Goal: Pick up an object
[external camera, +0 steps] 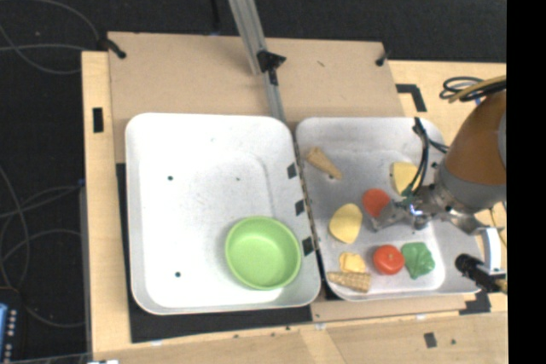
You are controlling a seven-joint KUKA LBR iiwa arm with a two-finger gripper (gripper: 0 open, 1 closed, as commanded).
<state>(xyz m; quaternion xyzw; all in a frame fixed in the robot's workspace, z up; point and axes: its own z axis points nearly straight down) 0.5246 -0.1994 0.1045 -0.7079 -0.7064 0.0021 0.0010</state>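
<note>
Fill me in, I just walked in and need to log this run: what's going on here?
The arm reaches from the right into the right bin, its gripper low among toy foods: a red piece beside it, a yellow piece, a tomato, a green piece, a cracker and a tan piece. Nothing looks lifted yet. The left bin holds a green bowl.

Two white bins are seen side by side: the left bin (pixel 171 158) holds a green bowl (pixel 263 252). In the right bin (pixel 358 132) the gripper (pixel 388 216) is lowered among a red piece (pixel 375 201), a yellow piece (pixel 345 222), a red tomato (pixel 388 259) and a green piece (pixel 417 259). A tan wedge (pixel 324 164) lies near the bin's upper left.
</note>
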